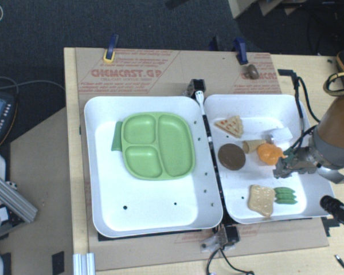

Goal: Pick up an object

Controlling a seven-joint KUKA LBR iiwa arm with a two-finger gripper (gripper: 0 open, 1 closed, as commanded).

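The camera view looks down at a slant on a brown surface (160, 67) that carries two shallow white bins side by side.

The left bin (103, 199) holds a green divided plate (158, 145) with three compartments. The plate lies flat in the far half of this bin, and a darker green edge shows at its left side.

The right bin (252, 105) holds several small things. A triangular piece like a pizza slice (230, 126) lies in the far left part. Nearer than it, a round brown disc (231, 156) lies close to the left wall of the bin. Just right of the disc there is a small tan piece (251, 147), and next to that an orange ball-like object (268, 154). A pale whitish object (278, 134) lies just beyond the orange one. In the near part of the bin a beige object like a slice of bread (261, 200) lies flat, and a green object like a bunch of beans (285, 196) is just to its right.

The arm comes in from the right, and the gripper (288, 167) is low over the right bin, just right of and nearer than the orange object and beyond the green beans. I cannot tell if the gripper is released or clenched, and no object is seen inside it.

Blue and yellow clamps (110, 49) sit at the far edge of the surface.
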